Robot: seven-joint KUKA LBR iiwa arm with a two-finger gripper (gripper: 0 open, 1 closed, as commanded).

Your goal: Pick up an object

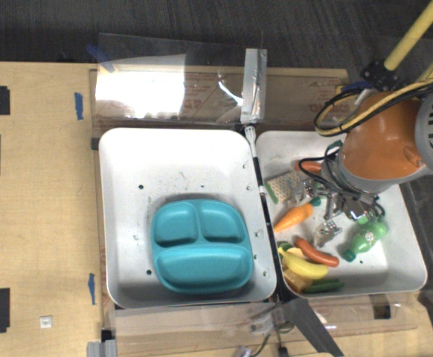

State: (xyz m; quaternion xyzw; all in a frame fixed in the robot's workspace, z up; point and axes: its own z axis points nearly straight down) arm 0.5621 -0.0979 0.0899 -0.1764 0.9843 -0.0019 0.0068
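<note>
Two white bins are seen: the left bin holds a teal tray. The end effector is positioned over the right bin, near a carrot; its state cannot be told.

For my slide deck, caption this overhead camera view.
End effector poised over toy food in the right bin; teal divided tray in the left bin.

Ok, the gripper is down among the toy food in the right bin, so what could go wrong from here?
1. The gripper sits between the orange toy carrot, red toy sausage and green toy bottle; closing could pinch two or miss all.
2. The yellow toy banana lies crowded against the shallow white right bin's wall, so nudged pieces may jam there.
</note>
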